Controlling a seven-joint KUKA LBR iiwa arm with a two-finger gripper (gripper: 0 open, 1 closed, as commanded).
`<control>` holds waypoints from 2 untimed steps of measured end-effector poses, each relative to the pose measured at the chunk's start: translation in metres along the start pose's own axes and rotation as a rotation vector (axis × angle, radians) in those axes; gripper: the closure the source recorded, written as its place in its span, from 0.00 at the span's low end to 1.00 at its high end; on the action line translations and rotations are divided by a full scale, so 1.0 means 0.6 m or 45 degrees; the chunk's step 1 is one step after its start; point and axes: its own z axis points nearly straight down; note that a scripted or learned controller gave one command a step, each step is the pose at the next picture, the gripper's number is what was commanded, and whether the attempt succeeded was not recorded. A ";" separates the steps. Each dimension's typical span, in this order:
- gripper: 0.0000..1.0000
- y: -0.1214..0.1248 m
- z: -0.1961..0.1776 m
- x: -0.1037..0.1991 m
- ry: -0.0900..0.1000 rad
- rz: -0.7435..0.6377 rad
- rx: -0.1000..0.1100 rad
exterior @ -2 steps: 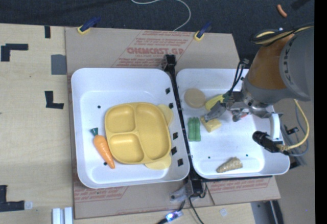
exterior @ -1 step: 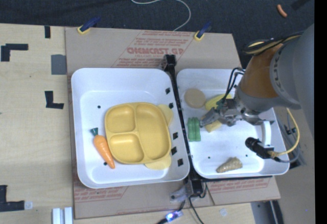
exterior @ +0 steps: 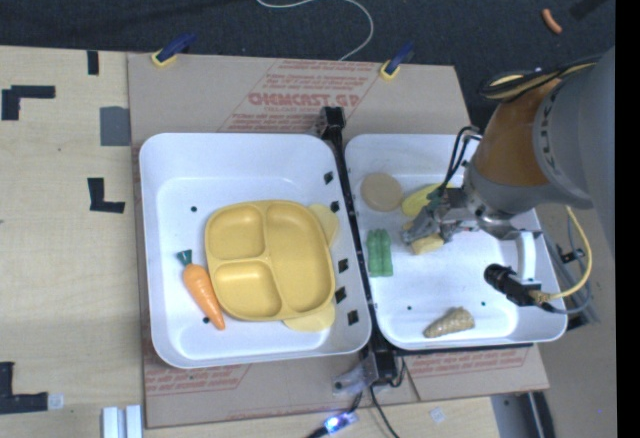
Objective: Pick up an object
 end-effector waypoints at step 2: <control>1.00 0.005 -0.177 -0.001 0.002 0.002 -0.003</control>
